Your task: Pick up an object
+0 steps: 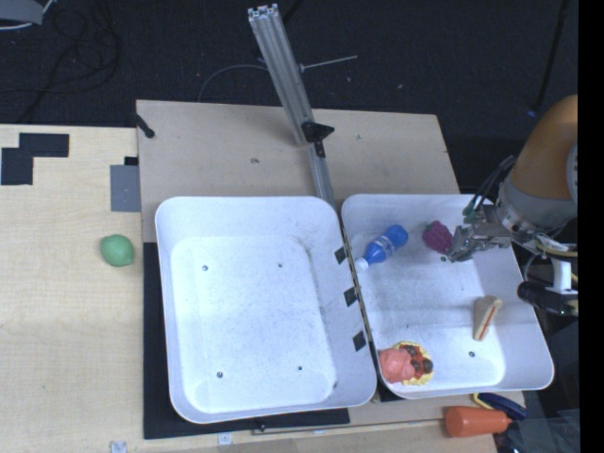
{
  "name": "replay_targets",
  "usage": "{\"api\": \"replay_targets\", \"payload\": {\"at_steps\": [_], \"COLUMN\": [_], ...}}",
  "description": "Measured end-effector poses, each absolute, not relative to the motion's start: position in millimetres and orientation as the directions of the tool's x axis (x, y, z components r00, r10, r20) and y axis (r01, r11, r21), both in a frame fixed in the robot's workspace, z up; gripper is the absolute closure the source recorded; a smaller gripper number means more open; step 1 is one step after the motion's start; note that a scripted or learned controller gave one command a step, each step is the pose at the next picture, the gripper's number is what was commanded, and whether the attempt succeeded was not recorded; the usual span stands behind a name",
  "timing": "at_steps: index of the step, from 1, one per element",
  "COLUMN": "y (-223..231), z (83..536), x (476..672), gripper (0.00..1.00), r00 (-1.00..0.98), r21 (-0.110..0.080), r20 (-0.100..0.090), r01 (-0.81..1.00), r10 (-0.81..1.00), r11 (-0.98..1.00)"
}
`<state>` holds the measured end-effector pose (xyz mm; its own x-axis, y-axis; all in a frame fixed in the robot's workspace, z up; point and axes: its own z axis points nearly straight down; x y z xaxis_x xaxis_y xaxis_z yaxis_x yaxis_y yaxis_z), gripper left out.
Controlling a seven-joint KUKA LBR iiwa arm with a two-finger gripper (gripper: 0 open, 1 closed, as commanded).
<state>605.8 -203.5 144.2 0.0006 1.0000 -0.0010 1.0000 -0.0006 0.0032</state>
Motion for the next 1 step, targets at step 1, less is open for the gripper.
{"api": "replay_targets", "payload": {"at_steps": [1], "y": [-197.6], "z": [202.4], "x": [601.0], "gripper": [1.0], "r00": [0.0], "r21": [0.004], "r20": [-0.001], "r01": [1.0], "r10": [1.0], "r11": [0.0]}}
